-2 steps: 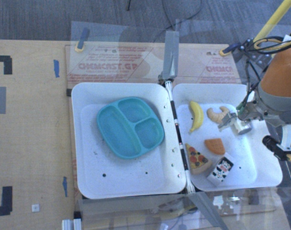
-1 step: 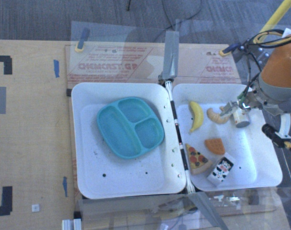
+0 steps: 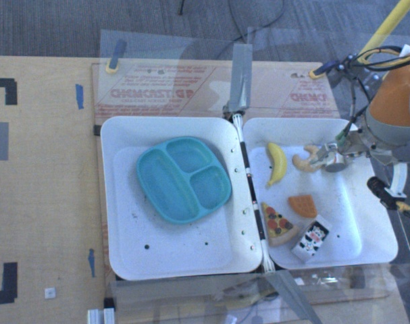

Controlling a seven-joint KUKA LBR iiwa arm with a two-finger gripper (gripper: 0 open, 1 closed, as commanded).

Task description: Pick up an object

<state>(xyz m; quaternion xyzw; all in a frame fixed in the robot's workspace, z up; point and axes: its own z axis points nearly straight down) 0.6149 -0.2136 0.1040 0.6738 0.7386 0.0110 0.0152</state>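
Note:
In the right bin (image 3: 373, 241) lie a yellow banana (image 3: 277, 163), a tan curved piece (image 3: 303, 162), an orange wedge (image 3: 302, 206), a pizza slice (image 3: 277, 223) and a black-and-white carton (image 3: 311, 239). My gripper (image 3: 326, 156) is low over the bin's upper part. It sits against the right end of the tan piece, and the contact between them is too small and blurred to read. The grey arm with its orange band (image 3: 394, 103) comes in from the right.
The left bin (image 3: 117, 248) holds a blue divided plate (image 3: 184, 179). A ridge (image 3: 248, 194) separates the two bins. Cables (image 3: 360, 59) hang near the arm at the upper right. Taped cardboard (image 3: 164, 86) lies behind the bins.

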